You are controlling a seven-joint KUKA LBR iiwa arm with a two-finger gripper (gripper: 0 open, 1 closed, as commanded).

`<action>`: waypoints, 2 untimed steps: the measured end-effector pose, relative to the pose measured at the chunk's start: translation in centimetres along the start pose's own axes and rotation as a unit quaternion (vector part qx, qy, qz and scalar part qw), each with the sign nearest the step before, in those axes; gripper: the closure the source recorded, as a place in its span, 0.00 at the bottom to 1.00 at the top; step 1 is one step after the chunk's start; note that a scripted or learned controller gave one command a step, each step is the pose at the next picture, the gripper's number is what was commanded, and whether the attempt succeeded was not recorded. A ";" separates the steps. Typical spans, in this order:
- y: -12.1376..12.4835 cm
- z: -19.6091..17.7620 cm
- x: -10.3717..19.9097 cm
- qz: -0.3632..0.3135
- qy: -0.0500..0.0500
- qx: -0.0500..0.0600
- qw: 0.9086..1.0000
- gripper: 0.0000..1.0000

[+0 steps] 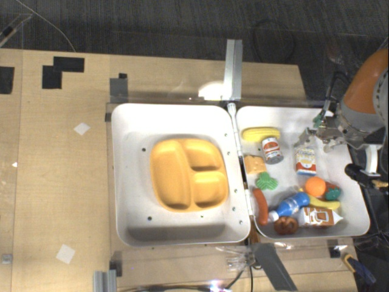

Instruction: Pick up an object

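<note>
Carton [306,160] lies in the right bin [364,227], just below the gripper [317,132], fingers apart, nothing between them. Risk: can [272,149] and orange [315,187] crowd it (tight clutter), so closing could nudge it or catch the wrong thing.

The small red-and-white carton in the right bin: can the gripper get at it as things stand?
Probably yes. The carton lies uncovered just below the gripper, with the can apart on its left.
</note>
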State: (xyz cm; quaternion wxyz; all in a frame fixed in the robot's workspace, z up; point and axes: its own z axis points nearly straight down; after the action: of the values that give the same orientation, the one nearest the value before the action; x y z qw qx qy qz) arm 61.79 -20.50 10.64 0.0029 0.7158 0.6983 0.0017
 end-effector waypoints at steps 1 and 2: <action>5.2 1.9 1.6 0.128 0.000 0.000 0.992 0.00; -5.1 -0.1 1.6 0.101 0.000 0.001 0.995 0.00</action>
State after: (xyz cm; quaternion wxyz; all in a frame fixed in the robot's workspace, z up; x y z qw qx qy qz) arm 56.73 -18.78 10.69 0.0023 0.7825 0.6227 0.0015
